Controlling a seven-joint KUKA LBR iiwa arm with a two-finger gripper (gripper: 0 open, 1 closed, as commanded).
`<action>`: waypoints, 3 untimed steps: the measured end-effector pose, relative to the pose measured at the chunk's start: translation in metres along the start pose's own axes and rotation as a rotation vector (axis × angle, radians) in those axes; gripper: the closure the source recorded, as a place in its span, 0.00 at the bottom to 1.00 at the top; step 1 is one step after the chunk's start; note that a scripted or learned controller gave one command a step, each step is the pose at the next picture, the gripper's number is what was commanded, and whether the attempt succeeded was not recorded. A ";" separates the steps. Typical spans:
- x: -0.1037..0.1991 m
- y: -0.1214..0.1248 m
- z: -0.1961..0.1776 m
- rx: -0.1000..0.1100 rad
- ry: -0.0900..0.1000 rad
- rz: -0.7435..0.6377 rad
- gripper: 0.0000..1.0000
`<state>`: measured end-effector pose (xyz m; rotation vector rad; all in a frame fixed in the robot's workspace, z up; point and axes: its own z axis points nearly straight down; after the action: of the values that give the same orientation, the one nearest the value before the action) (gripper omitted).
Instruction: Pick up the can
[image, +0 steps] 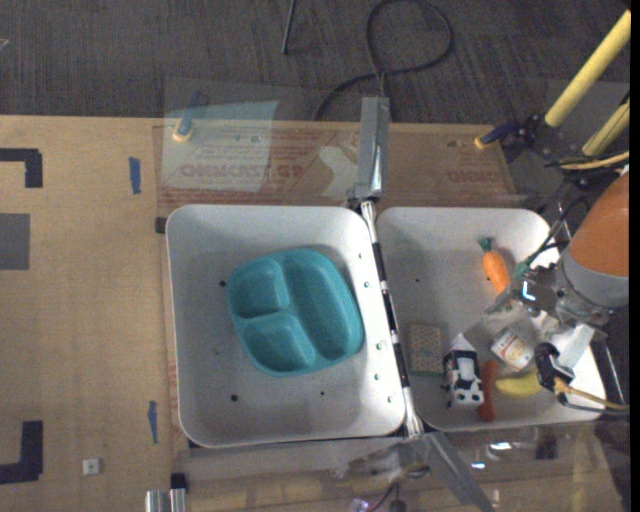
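Observation:
The can (511, 348), pale with a red-marked label, lies tilted in the right bin (440, 240) near its front right. My gripper (529, 314) hangs just above and to the right of the can, under the grey wrist and the orange band. Whether it touches the can is unclear from this angle.
In the right bin are a carrot (495, 269) at the back, a banana (517, 385) and a red sausage (487, 391) at the front, a black-and-white carton (461, 371) and a pale green sponge (426, 348). The left bin (200, 400) holds a teal divided plate (294, 310).

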<state>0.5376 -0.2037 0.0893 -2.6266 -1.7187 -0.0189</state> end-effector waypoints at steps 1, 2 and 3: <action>-0.007 0.001 -0.010 -0.004 -0.006 0.010 1.00; -0.004 0.013 -0.009 0.003 -0.014 0.484 1.00; 0.017 0.044 -0.194 0.003 -0.013 0.082 1.00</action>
<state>0.5825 -0.2075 0.2838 -2.6984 -1.6122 0.0002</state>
